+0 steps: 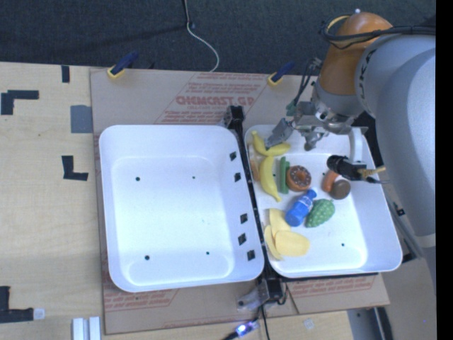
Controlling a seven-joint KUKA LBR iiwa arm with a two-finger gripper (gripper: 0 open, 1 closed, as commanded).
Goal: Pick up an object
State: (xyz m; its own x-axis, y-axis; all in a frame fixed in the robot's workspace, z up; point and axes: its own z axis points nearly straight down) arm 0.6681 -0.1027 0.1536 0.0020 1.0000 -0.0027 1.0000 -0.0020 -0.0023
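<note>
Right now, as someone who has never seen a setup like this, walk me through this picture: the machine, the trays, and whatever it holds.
One camera looks down at a slant on a bench with two shallow white bins. The grey robot arm with an orange band reaches in from the right. Its end effector hovers over the right bin, open, holding nothing. That bin contains toy food: bananas, a blue bottle, a green strawberry-shaped piece, a round brown piece and pale yellow pieces. The left bin sits beside it.

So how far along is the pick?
Nothing looks picked yet: the bananas, blue bottle and green fruit all lie in the right bin. The gripper hangs at that bin's far edge, with nothing between its fingers. Grasping and lifting are left.
</note>
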